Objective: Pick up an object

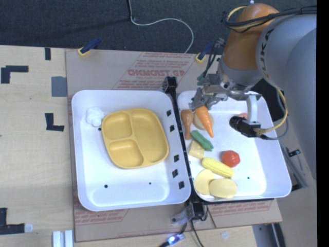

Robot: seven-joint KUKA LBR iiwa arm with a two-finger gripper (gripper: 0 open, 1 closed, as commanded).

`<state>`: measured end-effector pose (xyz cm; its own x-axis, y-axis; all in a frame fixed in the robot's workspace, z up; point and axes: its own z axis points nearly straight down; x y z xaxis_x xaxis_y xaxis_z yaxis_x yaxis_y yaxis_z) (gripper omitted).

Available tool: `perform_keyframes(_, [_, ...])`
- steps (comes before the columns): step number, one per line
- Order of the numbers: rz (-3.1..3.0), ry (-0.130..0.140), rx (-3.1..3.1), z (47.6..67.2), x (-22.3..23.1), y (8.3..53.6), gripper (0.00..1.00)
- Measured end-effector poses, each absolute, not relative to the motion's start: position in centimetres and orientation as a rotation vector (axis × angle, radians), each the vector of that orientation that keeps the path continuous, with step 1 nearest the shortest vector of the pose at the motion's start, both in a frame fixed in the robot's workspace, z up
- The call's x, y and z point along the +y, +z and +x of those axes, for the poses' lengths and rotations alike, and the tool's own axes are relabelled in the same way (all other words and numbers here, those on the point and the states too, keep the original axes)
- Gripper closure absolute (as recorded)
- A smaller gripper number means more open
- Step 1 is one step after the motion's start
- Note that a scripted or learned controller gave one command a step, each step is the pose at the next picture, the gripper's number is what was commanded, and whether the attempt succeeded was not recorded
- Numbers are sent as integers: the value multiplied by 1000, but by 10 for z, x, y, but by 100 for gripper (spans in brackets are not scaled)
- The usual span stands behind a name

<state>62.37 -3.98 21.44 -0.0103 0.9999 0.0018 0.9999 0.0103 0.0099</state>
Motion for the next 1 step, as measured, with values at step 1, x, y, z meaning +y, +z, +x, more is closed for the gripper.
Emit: perform_keyframes(1, [2218, -2, 2227, 621, -45, 216, 100])
